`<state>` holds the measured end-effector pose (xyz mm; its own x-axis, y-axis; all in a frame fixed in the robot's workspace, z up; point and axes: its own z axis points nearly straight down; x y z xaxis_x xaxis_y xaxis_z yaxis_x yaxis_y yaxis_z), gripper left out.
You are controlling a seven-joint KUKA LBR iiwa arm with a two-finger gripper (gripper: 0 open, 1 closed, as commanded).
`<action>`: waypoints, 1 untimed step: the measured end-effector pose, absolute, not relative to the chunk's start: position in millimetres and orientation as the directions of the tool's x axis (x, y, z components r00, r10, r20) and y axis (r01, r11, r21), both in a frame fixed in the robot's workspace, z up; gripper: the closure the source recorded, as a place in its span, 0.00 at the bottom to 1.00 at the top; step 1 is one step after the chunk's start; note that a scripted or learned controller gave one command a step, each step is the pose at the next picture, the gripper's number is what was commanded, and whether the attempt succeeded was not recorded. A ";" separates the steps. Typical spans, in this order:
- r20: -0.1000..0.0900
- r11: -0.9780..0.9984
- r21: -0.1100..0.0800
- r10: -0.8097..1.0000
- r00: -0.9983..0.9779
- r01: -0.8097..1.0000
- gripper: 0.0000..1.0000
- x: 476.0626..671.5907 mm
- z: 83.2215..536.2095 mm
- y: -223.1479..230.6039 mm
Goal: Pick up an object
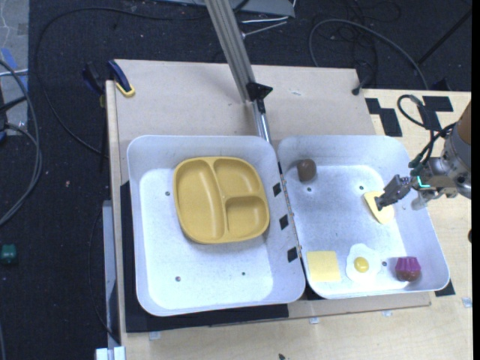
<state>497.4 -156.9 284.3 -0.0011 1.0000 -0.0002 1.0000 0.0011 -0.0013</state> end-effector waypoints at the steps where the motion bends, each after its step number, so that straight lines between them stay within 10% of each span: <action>1: 0.000 0.001 0.000 1.000 -0.001 1.000 0.00 497.7 284.8 -156.9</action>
<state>497.7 -156.9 284.8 -0.0013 1.0000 -0.0005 1.0000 0.0013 0.0000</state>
